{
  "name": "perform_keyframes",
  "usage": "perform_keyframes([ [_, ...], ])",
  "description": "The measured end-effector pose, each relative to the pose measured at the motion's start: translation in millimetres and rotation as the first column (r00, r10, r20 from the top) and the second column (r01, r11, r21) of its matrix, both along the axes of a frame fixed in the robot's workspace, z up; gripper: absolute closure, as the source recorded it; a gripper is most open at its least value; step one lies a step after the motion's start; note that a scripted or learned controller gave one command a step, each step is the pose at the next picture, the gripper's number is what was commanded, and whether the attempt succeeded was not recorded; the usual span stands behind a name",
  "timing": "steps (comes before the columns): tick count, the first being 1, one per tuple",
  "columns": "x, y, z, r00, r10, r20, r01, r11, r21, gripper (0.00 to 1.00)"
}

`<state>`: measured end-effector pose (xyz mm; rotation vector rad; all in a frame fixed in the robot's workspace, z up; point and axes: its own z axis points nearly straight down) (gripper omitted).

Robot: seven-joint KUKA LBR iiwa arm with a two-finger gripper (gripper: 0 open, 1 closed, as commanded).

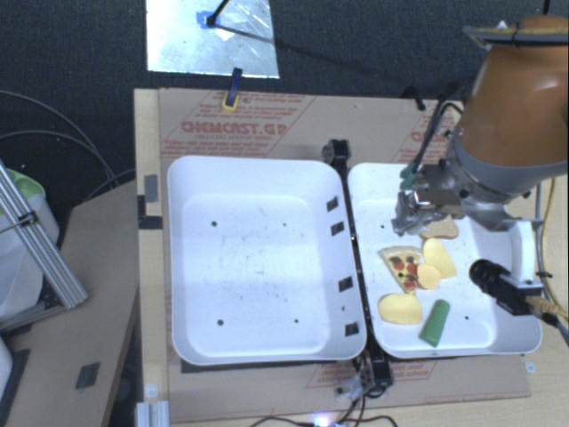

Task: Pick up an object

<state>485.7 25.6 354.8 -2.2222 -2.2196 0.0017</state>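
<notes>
The right bin (pixel 373 185) holds several toy foods near its front right. A pizza slice (pixel 403 266) lies beside two pale yellow pieces (pixel 436 259), with a yellow lump (pixel 400 309) and a green cylinder (pixel 435 322) in front of them. A tan bread-like piece (pixel 442 229) sits just behind them, partly under the arm. My gripper (pixel 411 218) hangs low over the right bin, right next to the tan piece and just behind the pizza slice. Nothing shows between its tips.
The left bin (pixel 258 256) lies alongside, split from the right one by a black clip rail (pixel 347 238). A black fixture (pixel 498 285) overlaps the right bin's right rim. A metal frame (pixel 40 247) stands at the far left, off the bench.
</notes>
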Motion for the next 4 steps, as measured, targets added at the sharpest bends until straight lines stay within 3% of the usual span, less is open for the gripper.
perform_keyframes([
  [1, 1.3, 45.0, 39.9, 1.0, 0.009, 0.007, -0.009, 1.0, 0.002, 1.0],
  [2, 6.7, 89.9, 175.5, 1.0, 0.01, 0.02, -0.01, 1.0, 0.006, 1.0],
  [3, -0.3, 102.5, 45.6, 1.0, 0.003, -0.009, -0.003, 1.0, -0.003, 1.0],
  [4, 1.7, 102.2, 63.7, 1.0, 0.007, 0.006, -0.007, 1.0, 0.002, 1.0],
])
